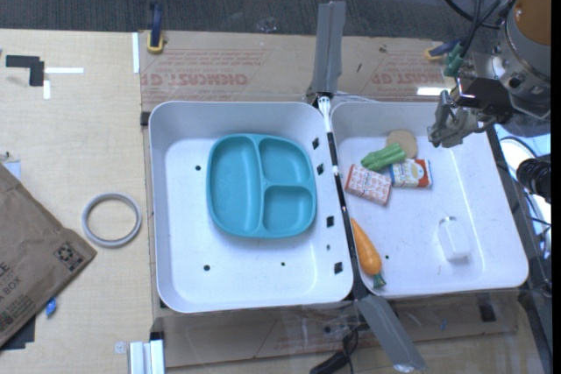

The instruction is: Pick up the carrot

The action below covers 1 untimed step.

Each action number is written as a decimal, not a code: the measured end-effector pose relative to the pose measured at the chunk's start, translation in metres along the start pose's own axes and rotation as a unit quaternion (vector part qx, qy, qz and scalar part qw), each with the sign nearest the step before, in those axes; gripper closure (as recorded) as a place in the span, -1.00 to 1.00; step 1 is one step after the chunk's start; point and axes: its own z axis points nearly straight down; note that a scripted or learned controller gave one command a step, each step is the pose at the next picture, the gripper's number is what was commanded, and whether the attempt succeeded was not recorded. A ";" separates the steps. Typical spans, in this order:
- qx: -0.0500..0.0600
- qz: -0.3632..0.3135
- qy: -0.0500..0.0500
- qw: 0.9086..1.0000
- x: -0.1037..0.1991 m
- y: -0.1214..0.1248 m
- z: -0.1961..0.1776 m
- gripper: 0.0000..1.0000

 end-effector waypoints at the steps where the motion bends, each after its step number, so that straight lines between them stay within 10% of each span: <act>1: 0.001 0.061 0.000 0.998 0.084 -0.012 0.088 1.00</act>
